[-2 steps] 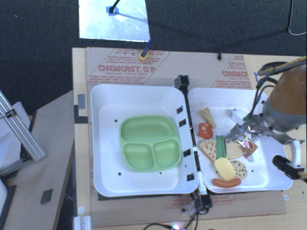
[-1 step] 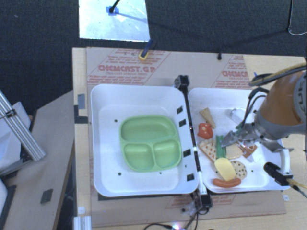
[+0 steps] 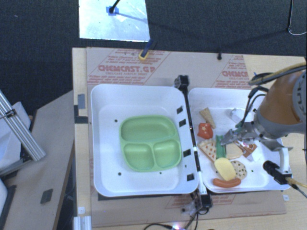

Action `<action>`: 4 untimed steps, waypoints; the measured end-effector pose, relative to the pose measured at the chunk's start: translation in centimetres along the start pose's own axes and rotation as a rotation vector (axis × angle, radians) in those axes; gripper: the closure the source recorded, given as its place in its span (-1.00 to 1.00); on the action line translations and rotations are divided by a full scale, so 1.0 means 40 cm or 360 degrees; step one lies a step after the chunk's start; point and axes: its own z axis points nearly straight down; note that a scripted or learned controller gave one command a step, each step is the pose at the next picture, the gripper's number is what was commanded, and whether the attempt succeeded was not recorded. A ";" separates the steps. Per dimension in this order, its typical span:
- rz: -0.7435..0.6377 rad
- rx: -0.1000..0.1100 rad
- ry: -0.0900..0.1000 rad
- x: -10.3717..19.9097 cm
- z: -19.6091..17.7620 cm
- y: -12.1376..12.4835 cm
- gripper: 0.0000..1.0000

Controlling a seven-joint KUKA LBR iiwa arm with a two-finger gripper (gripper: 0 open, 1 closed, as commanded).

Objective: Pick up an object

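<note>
Arm (image 3: pixel 283 104) in from right, over right bin (image 3: pixel 225 96). Tool (image 3: pixel 238 135) low among toy food, near green piece (image 3: pixel 219 146) and cracker (image 3: pixel 233 151); finger state hidden, cannot tell. Nearby in same bin: red piece (image 3: pixel 205 130), yellow piece (image 3: pixel 224 167), sausage (image 3: pixel 227 182), cookie (image 3: pixel 238 169). Left bin (image 3: pixel 103 109) holding green tray (image 3: pixel 148 143).

Both white bins (image 3: pixel 103 143) look like smooth, slightly glossy plastic. The green divided plate (image 3: pixel 147 143) is matt plastic. The toy food (image 3: pixel 224 167) looks like smooth plastic. The bench top (image 3: pixel 124 66) appears to be brown printed paper. A dull metal sheet (image 3: pixel 114 13) lies on dark carpet (image 3: pixel 38 42).
</note>
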 end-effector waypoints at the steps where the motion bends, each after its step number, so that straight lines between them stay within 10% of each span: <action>1: 0.0003 -0.0019 -0.0016 -0.010 -0.031 0.007 1.00; 3: -0.0008 0.0022 0.0011 -0.015 -0.295 0.012 1.00; 4: -0.0016 0.0028 0.0015 0.116 -0.322 -0.007 1.00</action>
